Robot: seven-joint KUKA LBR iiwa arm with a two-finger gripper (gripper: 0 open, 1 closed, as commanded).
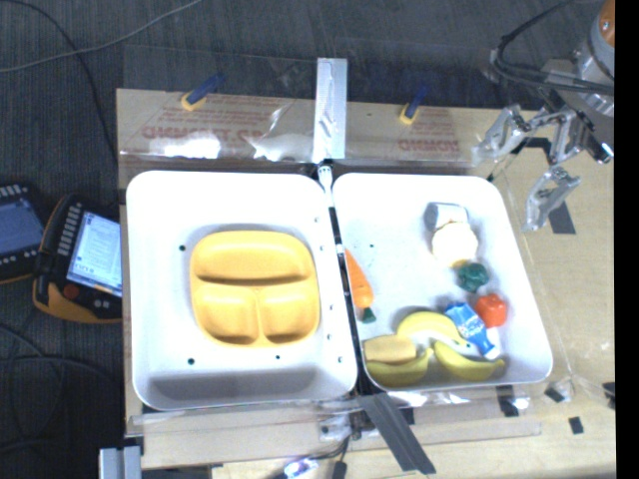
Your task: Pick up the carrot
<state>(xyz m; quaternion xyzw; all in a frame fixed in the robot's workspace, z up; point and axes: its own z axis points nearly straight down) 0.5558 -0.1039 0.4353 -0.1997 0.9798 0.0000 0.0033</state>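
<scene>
The carrot (357,281) is small and orange with a green stem end. It lies in the right bin (399,203), tight along the bin's left wall, its green end pointing toward the front. My gripper (521,176) hangs above the bench outside the right bin's far right corner, well away from the carrot. Its metal fingers (547,196) are spread open with nothing between them.
The left bin (160,228) holds a yellow divided plate (256,287). Sharing the right bin are a white and grey piece (449,232), a green item (472,274), a red item (491,310), a blue and white carton (473,333) and bananas (419,352).
</scene>
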